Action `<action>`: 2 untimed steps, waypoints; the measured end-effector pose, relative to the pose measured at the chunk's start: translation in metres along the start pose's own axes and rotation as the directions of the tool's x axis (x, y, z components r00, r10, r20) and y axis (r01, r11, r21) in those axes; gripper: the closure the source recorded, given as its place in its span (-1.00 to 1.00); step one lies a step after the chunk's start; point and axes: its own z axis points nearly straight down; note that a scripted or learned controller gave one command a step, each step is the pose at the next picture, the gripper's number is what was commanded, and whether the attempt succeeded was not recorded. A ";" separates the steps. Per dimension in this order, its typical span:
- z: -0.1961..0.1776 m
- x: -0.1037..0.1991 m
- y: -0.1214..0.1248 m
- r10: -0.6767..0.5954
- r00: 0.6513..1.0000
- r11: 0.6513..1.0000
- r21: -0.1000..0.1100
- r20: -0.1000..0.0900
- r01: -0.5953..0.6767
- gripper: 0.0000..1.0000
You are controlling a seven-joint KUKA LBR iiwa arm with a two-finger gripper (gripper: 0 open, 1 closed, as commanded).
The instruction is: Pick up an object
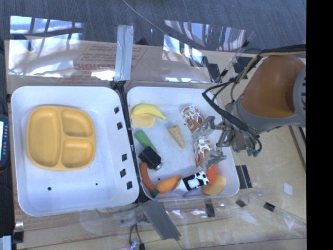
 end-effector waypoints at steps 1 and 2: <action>0.118 -0.040 -0.016 0.163 0.987 0.987 0.001 0.006 -0.163 -1.00; 0.106 -0.042 -0.013 0.153 0.988 0.988 0.002 0.008 -0.153 1.00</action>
